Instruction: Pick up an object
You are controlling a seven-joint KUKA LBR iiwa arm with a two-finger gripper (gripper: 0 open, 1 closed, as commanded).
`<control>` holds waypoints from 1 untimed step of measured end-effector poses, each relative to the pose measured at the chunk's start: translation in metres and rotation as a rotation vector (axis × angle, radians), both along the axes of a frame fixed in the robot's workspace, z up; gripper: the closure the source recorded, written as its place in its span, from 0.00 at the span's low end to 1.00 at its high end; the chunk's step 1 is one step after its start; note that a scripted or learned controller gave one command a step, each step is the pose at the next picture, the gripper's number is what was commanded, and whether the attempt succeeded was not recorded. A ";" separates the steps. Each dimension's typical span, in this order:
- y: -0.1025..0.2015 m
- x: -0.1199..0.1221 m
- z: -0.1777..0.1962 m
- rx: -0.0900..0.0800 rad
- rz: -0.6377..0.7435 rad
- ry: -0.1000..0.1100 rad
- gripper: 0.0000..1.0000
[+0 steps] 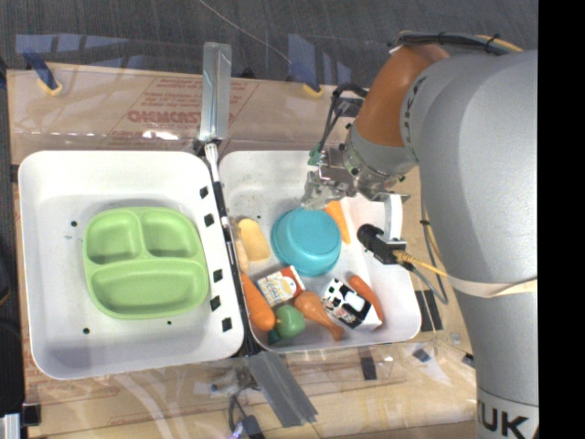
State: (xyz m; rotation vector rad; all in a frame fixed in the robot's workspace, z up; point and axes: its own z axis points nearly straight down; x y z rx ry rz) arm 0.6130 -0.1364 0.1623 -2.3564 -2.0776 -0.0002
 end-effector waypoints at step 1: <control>0.001 0.000 -0.001 0.001 0.001 0.002 0.00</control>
